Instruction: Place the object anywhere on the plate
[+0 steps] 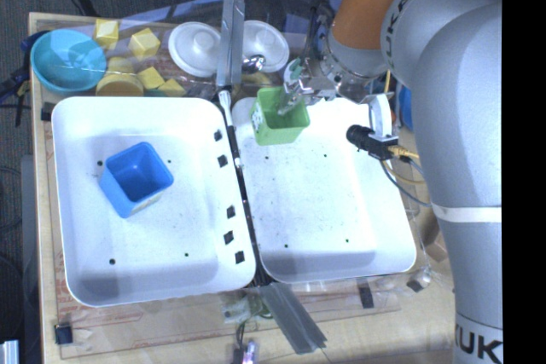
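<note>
The gripper (296,91) is reaching into the green cup (278,119) at the upper left corner of the right bin (328,209), one finger appearing to be sitting inside the cup's rim; how wide the fingers are standing cannot be told. A blue cup (135,177) is lying in the left bin (141,260). Above the bins, a blue bowl (66,60), yellow blocks (143,41) and two white plates (195,48) are sitting. Letters "KU" are showing on the arm (473,343) at lower right.
</note>
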`<action>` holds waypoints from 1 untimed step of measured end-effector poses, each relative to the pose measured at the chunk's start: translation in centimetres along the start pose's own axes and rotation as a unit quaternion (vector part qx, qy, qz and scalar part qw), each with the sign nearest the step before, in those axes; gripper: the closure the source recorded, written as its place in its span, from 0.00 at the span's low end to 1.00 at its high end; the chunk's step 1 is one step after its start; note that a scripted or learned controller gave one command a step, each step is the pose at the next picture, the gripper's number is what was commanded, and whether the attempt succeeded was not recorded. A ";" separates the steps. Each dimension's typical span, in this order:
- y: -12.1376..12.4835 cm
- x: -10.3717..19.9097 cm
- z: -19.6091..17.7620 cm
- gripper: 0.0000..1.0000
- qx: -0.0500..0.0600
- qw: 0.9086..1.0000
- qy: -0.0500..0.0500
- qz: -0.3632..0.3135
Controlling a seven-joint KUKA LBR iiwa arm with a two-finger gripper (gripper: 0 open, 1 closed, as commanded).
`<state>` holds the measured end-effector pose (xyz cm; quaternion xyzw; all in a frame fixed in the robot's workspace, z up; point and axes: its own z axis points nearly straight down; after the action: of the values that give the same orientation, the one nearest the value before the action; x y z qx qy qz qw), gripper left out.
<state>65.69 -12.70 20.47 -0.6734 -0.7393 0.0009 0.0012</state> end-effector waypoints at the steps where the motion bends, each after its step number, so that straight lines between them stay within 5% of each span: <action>1: 0.1 0.1 -0.9 1.00 0.000 1.000 0.000 -0.003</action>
<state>65.75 -12.60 21.42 -0.6713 -0.7412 0.0013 0.0013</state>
